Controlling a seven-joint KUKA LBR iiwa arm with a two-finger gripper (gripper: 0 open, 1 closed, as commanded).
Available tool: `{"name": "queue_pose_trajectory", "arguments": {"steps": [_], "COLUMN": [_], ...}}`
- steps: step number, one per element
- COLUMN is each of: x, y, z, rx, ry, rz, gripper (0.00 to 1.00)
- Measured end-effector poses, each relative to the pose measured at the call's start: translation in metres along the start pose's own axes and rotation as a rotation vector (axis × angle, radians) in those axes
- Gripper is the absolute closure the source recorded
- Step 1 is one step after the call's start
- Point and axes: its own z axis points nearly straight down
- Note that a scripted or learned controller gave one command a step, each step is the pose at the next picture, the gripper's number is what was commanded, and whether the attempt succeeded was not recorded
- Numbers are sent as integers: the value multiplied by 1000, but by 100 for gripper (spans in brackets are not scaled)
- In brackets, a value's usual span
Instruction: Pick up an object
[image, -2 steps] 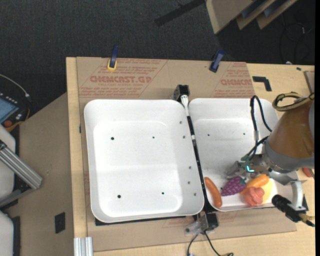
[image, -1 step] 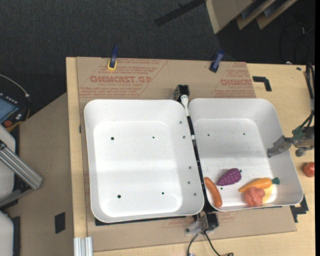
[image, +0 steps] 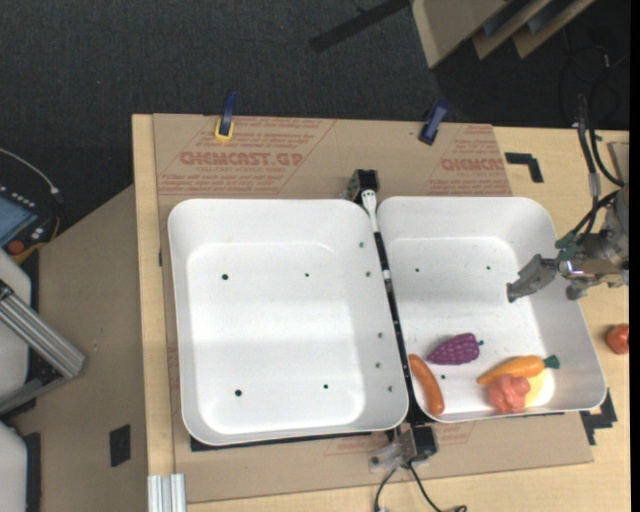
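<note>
— How many things have you got?

— Four, all in the right bin's (image: 470, 225) near corner: grapes (image: 455, 349), a sausage (image: 427, 385), a carrot (image: 515, 368), a pink lump (image: 507, 393).

— Surface?

— Two white bins on cardboard (image: 300, 150); dark floor (image: 150, 50) behind.

— Room?

— Your left bin (image: 270, 225) offers bare floor. The gripper (image: 530, 280) hangs near the right rim; whether its jaws are spread, I cannot tell.

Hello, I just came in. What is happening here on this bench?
A robot arm reaches in from the right, and its gripper hangs over the right bin, holding nothing that I can see. The toy food lies in that bin's near corner: purple grapes, a sausage, a carrot and a pink piece beside it. The left bin has no items in it. So the pick is not yet done.
</note>
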Motion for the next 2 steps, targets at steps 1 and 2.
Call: {"name": "queue_pose_trajectory", "arguments": {"steps": [1,2], "x": [36,-29], "y": [-13,-13], "z": [189,183], "rx": [7,4], "ry": [3,-2], "rz": [5,9], "gripper": [0,0]}}
